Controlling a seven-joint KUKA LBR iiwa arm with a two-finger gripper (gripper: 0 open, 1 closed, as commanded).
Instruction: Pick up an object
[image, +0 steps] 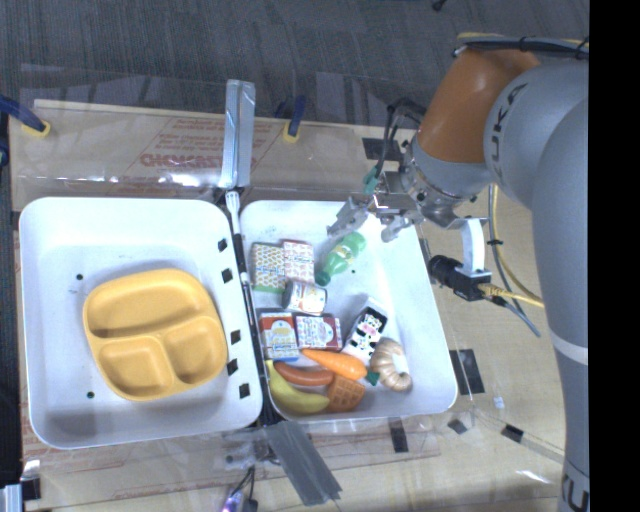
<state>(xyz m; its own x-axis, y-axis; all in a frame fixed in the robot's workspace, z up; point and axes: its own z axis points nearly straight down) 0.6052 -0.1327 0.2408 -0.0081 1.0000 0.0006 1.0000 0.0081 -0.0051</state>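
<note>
One arm reaching from right, gripper above green bottle

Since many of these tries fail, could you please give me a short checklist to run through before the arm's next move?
1. Tool above the right bin: ok, it hangs over the far end.
2. Nothing held between its fingers: ok, the gap looks bare.
3. Fingers spread for a grasp: ok.
4. Target nearby: ok, the green bottle lies tilted just below the tool.
5. Room around the bottle: cannot tell; small cartons lie close on its left.
6. Left bin: ok, the yellow tray lies apart from the work.
</note>
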